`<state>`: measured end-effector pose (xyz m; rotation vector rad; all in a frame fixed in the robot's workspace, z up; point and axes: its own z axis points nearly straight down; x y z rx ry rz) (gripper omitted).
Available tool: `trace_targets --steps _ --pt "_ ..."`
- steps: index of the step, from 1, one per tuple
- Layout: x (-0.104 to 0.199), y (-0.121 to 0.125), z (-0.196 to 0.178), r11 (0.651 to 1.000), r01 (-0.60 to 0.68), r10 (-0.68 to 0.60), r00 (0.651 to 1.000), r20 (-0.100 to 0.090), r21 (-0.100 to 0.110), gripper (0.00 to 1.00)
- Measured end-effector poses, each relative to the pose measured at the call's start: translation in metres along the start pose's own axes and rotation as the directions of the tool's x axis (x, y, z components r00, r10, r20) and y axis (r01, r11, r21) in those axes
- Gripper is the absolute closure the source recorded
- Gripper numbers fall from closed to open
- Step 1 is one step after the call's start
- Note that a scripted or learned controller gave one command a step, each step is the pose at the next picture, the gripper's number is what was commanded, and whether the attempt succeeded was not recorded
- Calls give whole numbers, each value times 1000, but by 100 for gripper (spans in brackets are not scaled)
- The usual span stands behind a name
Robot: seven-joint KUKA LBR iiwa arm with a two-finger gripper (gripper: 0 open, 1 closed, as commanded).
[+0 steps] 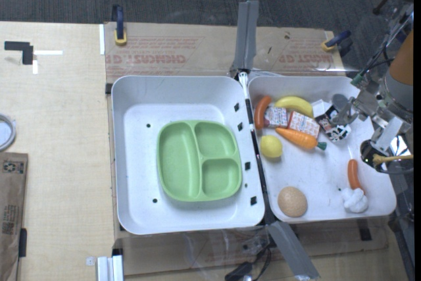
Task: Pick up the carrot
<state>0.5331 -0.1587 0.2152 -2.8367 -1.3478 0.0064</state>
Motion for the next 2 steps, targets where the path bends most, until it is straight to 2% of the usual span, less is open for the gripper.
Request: trace_targets --steps 1,2 --pt "0 0 -8 1000 4 -4 1000 4 3 100" --pt "0 0 -7 1000 4 -4 1000 4 3 0"
